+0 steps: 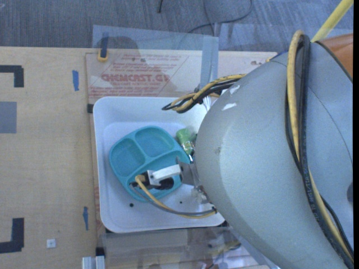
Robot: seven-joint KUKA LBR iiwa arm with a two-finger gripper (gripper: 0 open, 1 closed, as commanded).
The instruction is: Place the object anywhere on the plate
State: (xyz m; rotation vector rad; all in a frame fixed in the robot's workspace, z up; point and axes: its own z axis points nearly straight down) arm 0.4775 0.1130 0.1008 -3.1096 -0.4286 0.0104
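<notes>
A teal divided plate [143, 156] lies in the left white bin [112, 116]. A small light-green object [185, 137] sits just off the plate's right rim, partly hidden under the arm. My gripper [188, 171] hangs low over the plate's lower right part, mostly covered by the grey arm [263, 167]. Nothing can be seen held in it.
The arm's bulk hides the right side of the left bin and the whole right bin. A clear plastic sheet with red print [140, 77] lies behind the bin. Bare wooden bench [45, 150] stretches to the left.
</notes>
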